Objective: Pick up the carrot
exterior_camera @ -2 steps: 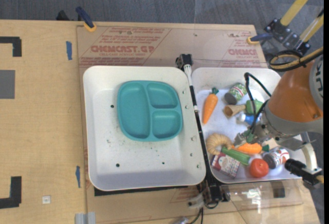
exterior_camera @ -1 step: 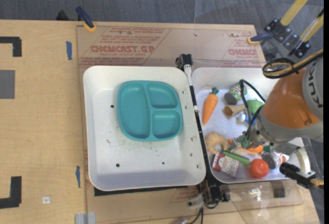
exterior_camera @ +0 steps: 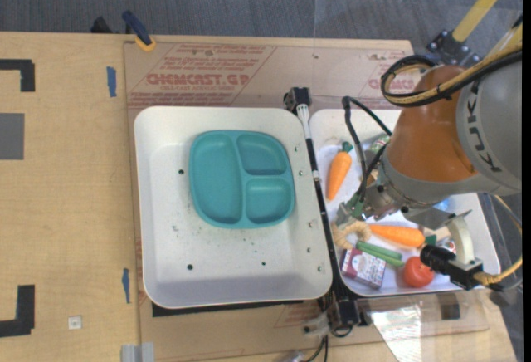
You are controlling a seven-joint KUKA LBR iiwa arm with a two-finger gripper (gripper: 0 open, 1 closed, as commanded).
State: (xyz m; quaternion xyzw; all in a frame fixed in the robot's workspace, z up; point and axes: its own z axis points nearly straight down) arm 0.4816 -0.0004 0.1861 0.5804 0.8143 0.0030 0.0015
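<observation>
2 carrots lie in the right bin [exterior_camera: 489,265] — 1 [exterior_camera: 338,172] near its left wall, another [exterior_camera: 397,234] under the arm's wrist. The claw [exterior_camera: 365,204] hangs between them; whether it is spread I cannot tell. Approach step — next, settle squarely over 1 carrot

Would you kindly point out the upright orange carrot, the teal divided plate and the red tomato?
Upright orange carrot with green top [exterior_camera: 338,174]: camera view, mid-body.
Teal divided plastic plate [exterior_camera: 217,178]: camera view, large left compartment.
Red round tomato [exterior_camera: 417,272]: camera view, its centre.
</observation>
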